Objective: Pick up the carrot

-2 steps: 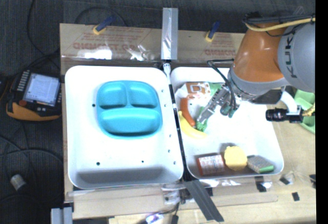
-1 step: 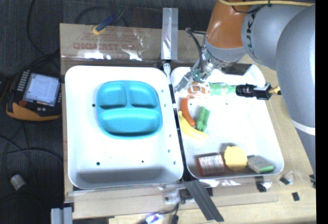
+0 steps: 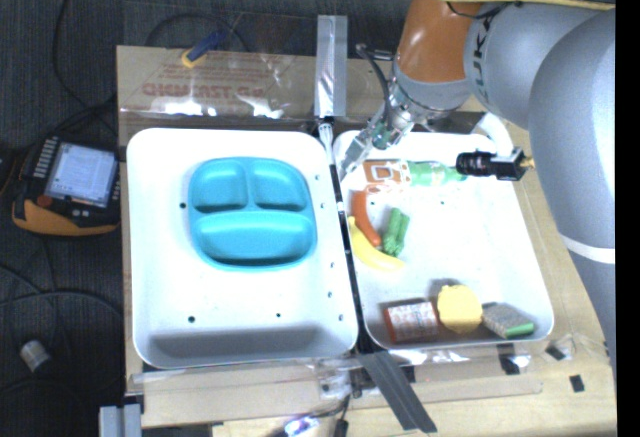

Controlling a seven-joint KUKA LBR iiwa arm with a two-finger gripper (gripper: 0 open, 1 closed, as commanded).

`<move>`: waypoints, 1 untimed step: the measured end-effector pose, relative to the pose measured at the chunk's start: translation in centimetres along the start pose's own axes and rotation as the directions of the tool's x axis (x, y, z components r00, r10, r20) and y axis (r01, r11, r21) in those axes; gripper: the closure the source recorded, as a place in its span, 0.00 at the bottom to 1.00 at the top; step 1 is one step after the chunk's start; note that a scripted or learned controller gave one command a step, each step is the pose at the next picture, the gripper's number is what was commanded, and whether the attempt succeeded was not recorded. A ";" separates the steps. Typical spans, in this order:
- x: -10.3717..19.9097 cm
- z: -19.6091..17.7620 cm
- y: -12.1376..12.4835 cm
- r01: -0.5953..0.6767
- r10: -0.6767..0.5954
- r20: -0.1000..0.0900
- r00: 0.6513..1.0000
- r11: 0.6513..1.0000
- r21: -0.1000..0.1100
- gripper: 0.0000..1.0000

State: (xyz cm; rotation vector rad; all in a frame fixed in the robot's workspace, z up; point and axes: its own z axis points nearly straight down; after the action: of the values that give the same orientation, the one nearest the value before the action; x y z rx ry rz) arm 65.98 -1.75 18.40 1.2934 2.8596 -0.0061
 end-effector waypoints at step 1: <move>-1.1 -0.7 -0.8 -0.052 0.052 -0.003 0.999 0.999 -0.002 1.00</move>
State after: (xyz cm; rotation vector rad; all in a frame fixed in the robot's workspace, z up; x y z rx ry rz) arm 66.11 -3.05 19.14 1.3685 2.8266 -0.0009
